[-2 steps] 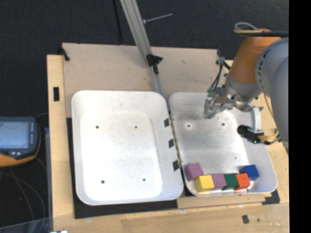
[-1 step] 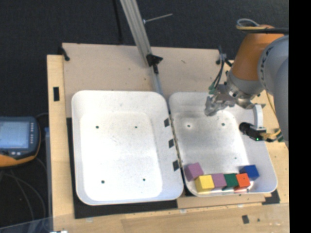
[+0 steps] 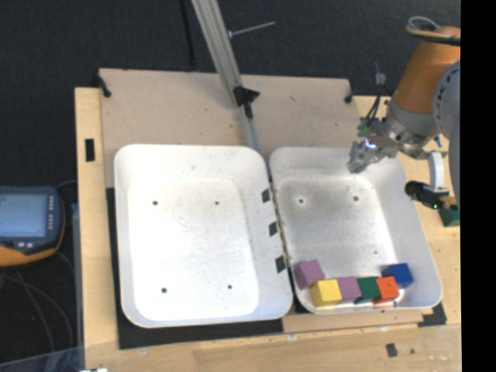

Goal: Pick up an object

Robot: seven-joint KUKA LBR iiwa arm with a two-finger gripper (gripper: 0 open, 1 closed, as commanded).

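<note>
From my station I see the arm (image 3: pixel 425 76) reaching in from the right, its orange band above the grey wrist, with the gripper (image 3: pixel 361 158) hanging over the far right corner of the right bin (image 3: pixel 333 208). The tip looks small and blurred from here, so I cannot tell how the gripper is set, and I see nothing caught in it.

The objects I could pick all sit along the near edge of the right bin, well apart from the gripper. A purple block (image 3: pixel 309 272) lies furthest left and slightly inward. Just in front of it sits a yellow block (image 3: pixel 326 292), and beside that another purple block (image 3: pixel 349 288), a green block (image 3: pixel 367 288) and an orange block (image 3: pixel 387 289), packed closely in a row against the bin's near wall. A blue block (image 3: pixel 398 273) rests just behind the orange one, near the right corner.

The left bin (image 3: pixel 194 231) lies side by side with the right one on the wooden surface (image 3: pixel 302 103). A metal post (image 3: pixel 221 45) slants up from between the bins at the far side.
</note>
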